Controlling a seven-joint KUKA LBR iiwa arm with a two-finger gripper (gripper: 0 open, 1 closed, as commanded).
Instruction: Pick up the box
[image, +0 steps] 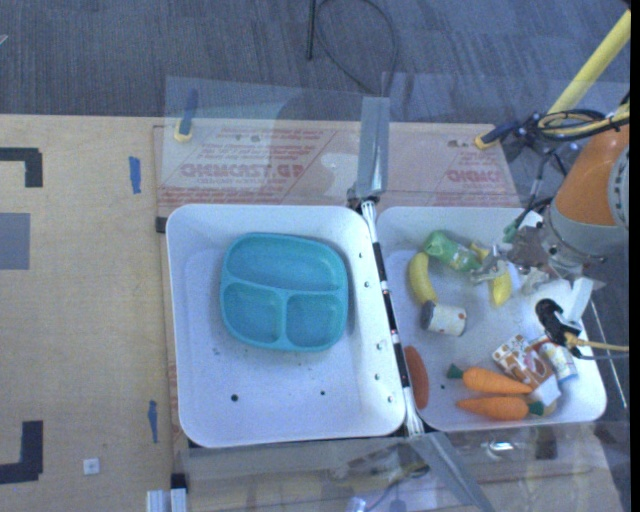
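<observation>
The gripper (508, 262) hovered over the right bin (590, 405), its grasp impossible to tell. The box (522, 356) lay below it, near two carrots (495, 394).

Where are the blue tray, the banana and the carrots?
blue tray (285, 291): camera view, on its centre divider.
banana (421, 278): camera view, mid-body.
carrots (496, 381): camera view, upper carrot's middle.

Arm (600, 190) cut off at right edge
</observation>
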